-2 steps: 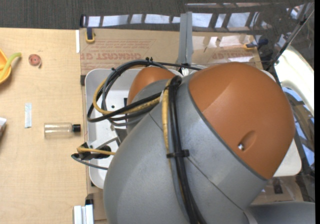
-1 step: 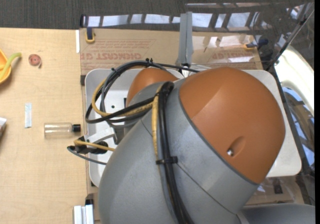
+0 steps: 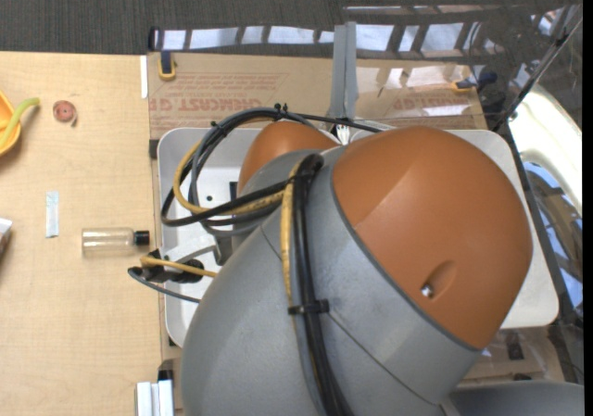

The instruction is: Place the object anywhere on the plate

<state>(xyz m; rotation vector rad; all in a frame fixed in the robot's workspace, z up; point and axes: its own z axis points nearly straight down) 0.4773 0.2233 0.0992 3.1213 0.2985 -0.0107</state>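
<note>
My grey arm with its large orange joint cover fills the middle and lower right of the camera view and hides most of both white bins. A strip of the left bin shows at its left rim and back corner. Black and yellow cables loop over that bin. The arm covers the plate, the object and the gripper.
A cardboard sheet stands behind the bins. On the wooden bench to the left lie a clear small bottle with a black cap, a small white strip, a red disc and a yellow-orange item at the edge.
</note>
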